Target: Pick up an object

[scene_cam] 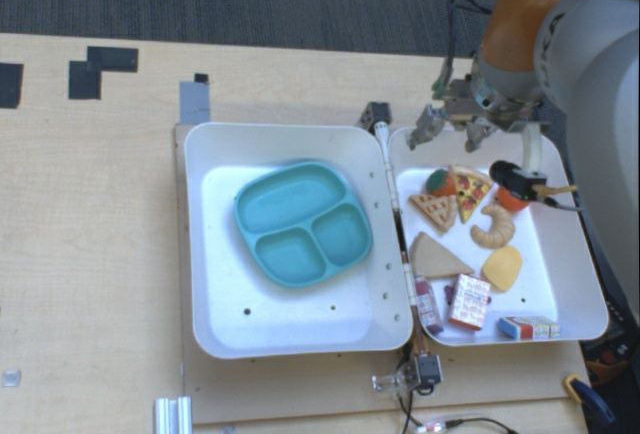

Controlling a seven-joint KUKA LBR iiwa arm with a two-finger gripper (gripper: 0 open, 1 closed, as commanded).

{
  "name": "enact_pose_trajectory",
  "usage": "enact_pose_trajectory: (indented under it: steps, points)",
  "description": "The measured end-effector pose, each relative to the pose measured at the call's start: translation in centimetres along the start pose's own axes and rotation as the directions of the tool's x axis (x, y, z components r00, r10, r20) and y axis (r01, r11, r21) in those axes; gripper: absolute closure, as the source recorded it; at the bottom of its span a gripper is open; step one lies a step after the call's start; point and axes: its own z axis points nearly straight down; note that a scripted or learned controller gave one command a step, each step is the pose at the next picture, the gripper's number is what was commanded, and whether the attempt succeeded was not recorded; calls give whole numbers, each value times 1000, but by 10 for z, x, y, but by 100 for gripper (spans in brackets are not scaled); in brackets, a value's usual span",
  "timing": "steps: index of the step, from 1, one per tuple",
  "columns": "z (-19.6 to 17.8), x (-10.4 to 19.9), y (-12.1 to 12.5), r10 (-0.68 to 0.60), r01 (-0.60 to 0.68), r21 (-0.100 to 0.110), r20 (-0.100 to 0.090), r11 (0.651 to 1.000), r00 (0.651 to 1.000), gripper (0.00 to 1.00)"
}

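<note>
Nearest the viewer, a small box [528, 327] lay against the front wall of the right bin [590, 314], with a red-and-white carton [468, 303] just beside it. Behind these lay a tan wedge [436, 257], a yellow piece [503, 268] and a croissant [495, 227]. Further back, a waffle [436, 210], a pizza slice [470, 188] and a green-and-red piece [438, 182] were packed together and touching.

The tool [452, 134] hung over the far rim of the right bin with its fingers apart and nothing between them. No object had yet been taken, and every candidate lay in the right bin. The left bin [200, 252] held a teal divided plate [303, 222]. Both bins rested on the bench [90, 272].

Three likely failure modes were judged from this arrangement:

- **Striking the rim:** a straight descent from this position could hit the bin's back wall, because the tool stood over the rim rather than over the contents.
- **Poor grip in the cluster:** a grasp in the crowded far group could catch two pieces at once, or push one aside, because the pieces left little room for a finger between them.
- **Flat items:** the pizza slice and waffle appeared thin, so the fingers might close above them and come away empty.
</note>
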Motion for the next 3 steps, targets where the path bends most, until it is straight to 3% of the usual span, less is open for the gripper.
enact_pose_trajectory:
  steps: [1, 2, 3]
  points:
    - [77, -27, -1, 1, -1, 3, 0, 1000, 1000, 0]
    - [91, -38, -36, 1, -1, -4, 1, 1000, 1000, 0]
    - [78, -38, -34, -3, 3, -11, 3, 1000, 1000, 100]
